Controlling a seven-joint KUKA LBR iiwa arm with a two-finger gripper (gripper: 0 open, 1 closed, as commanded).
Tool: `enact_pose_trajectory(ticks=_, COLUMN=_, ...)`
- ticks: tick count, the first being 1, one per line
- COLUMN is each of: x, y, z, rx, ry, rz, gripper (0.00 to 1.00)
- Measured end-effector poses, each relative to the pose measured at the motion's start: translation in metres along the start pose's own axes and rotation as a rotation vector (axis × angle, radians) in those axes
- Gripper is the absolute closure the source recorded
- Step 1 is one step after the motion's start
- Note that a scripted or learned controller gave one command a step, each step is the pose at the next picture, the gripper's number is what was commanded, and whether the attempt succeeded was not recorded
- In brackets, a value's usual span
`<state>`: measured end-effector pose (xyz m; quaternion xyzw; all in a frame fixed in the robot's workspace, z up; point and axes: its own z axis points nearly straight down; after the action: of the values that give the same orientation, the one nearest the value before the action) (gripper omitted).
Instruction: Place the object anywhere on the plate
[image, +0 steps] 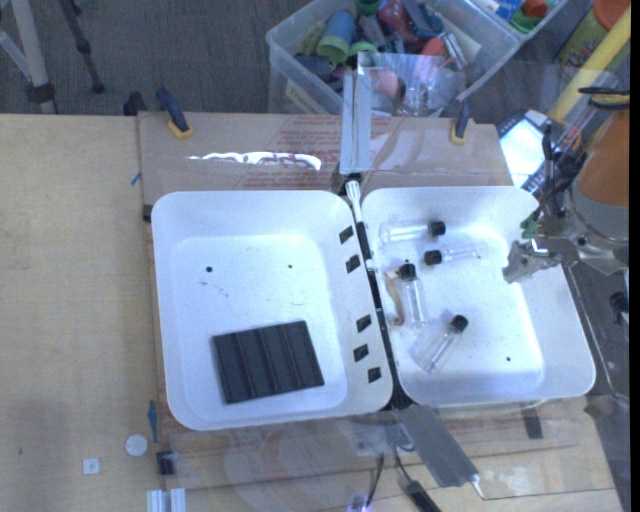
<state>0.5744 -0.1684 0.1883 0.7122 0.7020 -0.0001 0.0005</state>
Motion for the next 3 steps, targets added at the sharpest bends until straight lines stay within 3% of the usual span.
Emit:
enact_pose_trajectory(ticks=1, x=0.074, y=-0.018, z=-0.075, rx=-0.001, ry=0.001, rz=0.101, gripper=1.00)
enact_pose_trajectory(ticks=2, x=0.155, y=-0.021, z=-0.152, rx=-0.003, ry=0.000, rz=-0.288, gripper=1.00)
enact_pose_trajectory(ticks=3, x=0.210, y=-0.025, z=-0.076, rx=0.002, ry=0.002, rz=-0.493, gripper=1.00)
